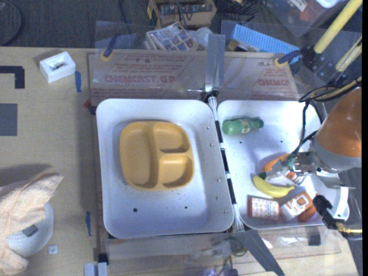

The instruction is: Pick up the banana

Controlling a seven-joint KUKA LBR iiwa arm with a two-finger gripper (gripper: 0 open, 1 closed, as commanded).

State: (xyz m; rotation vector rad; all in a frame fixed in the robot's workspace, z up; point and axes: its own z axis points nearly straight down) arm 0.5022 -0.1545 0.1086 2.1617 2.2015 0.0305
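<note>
The yellow banana (272, 187) lies in the right bin (253, 148), in its lower middle, curved with its ends pointing up. My gripper (294, 167) hangs just above and to the right of the banana, over a small orange item (274, 164). The grey arm with its orange band (345, 132) comes in from the right and covers part of the bin's right side. Nothing shows as lifted off the bin floor.
A green bottle (242, 125) lies at the right bin's top left. A red and white packet (263, 207) and a small box (299, 204) sit below the banana. The left bin (109, 200) holds a yellow divided plate (156, 154). A cloth (26, 203) lies at far left.
</note>
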